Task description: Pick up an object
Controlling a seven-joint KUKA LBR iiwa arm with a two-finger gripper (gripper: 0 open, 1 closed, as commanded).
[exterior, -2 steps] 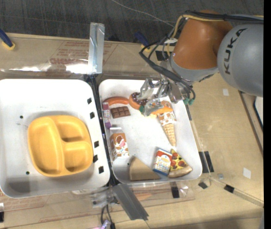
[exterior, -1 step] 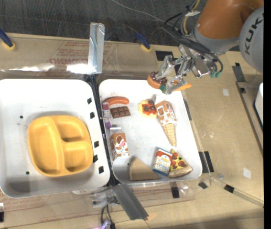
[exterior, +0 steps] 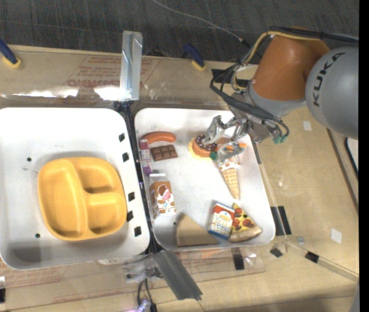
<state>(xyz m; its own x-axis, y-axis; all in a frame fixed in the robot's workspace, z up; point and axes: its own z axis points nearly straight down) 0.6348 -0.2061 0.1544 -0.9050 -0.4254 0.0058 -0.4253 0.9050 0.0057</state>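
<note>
Grey arm point(exterior: 332, 90) lettered KUKA, glossy orange band point(exterior: 285, 70), looping black cables point(exterior: 233, 86), metallic gripper point(exterior: 226, 130)

The yellow divided plate point(exterior: 81, 197) looks like smooth, matt plastic. Both white bins point(exterior: 8, 142) appear smooth plastic. The bench point(exterior: 314, 200) looks like pale, matt wood.

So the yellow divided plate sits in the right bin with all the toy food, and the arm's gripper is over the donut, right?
Not quite. The camera view shows the yellow divided plate alone in the left bin, not the right one. The toy food lies in the right bin, and the gripper is indeed over the donut.
</note>
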